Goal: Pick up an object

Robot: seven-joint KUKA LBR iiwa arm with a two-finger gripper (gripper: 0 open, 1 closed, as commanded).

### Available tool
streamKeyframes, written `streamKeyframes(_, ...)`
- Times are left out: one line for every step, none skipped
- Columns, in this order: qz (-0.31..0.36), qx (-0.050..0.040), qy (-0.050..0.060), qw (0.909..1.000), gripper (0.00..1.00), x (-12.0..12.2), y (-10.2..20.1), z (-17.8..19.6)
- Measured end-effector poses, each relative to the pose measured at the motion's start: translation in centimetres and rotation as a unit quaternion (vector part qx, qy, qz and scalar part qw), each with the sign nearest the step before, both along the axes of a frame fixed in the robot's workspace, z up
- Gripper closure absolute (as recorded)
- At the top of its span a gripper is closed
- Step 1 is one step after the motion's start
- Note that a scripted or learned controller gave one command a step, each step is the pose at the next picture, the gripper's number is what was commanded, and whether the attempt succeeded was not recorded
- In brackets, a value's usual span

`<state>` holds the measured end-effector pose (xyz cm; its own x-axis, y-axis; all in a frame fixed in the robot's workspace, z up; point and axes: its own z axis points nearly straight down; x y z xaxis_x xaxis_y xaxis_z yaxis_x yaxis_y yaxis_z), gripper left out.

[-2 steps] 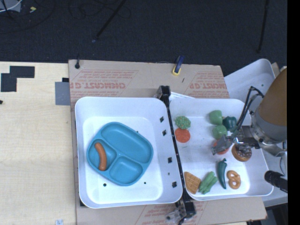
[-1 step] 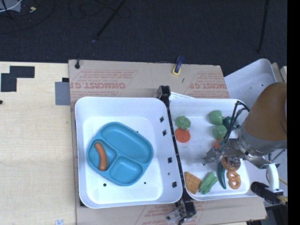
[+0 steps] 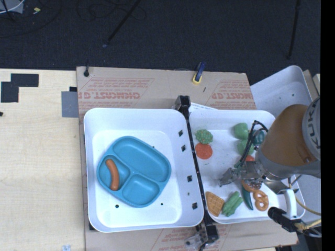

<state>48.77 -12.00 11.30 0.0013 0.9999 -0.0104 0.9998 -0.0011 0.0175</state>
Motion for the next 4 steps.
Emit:
streamKeyframes(-0.003,-0.0082,-0.011,0.9999,0.00,1.0,-1.0,-1.2)
streamKeyframes(-0.008,-0.0087,-0.013,0.9998,1.00,1.1,-1.3,-0.1)
streamKeyframes(-0.003,0.0054,0.009,0.9999,1.00,0.6,-1.7,4.3)
streamKeyframes(-0.002,0.0050,0.008,1.0000,1.00,0.2,-2.4,8.8)
